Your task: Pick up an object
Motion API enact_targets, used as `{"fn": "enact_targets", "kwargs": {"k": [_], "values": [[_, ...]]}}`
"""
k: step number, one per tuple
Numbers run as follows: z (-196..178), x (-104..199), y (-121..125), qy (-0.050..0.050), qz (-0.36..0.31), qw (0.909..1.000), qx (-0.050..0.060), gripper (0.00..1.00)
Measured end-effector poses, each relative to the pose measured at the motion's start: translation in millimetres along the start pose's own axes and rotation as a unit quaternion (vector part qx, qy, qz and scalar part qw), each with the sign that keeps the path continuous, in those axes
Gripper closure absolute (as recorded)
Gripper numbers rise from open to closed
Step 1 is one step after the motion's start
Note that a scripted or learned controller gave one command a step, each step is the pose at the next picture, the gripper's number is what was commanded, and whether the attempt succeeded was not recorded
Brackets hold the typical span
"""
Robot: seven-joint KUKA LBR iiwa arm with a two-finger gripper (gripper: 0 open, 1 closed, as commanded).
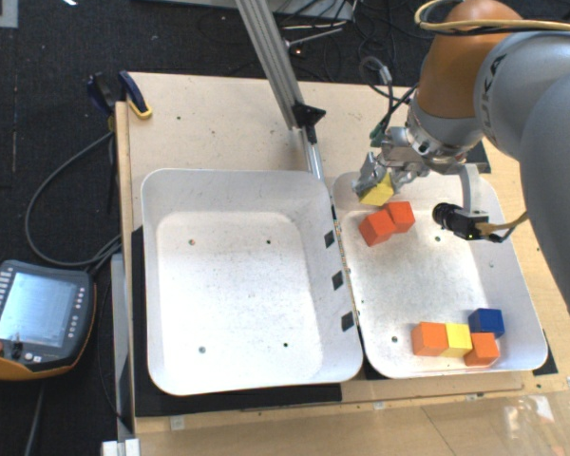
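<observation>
Camera view: the gripper (pixel 378 180) is being held over the far left corner of the right bin (pixel 513 283), and a yellow block (pixel 377 194) is being gripped between its narrowed fingers, tilted and seemingly lifted off the bin floor. Just beside the yellow block, on the near side, two orange-red blocks (pixel 387 223) are lying together on the right bin's floor, touching each other. The grey arm (pixel 532 74) is being extended over the right bin from its far right side, with the orange band (pixel 456 60) sitting above the wrist. Along the near edge of the right bin, a cluster is resting: an orange block (pixel 429 339), a second yellow block (pixel 457 337), another orange block (pixel 483 349) and a blue block (pixel 486 321), all touching or nearly so. The left bin (pixel 237 274) is lying edge to edge with the right bin.
</observation>
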State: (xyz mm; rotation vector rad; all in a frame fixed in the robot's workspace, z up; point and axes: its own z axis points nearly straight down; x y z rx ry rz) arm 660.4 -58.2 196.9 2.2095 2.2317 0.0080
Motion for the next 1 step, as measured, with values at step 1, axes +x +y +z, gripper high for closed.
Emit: {"fn": "enact_targets", "kwargs": {"k": [1], "values": [[2.1, 80.9, 1.4, 0.000, 0.000, 1.0000, 0.002, 1.00]]}}
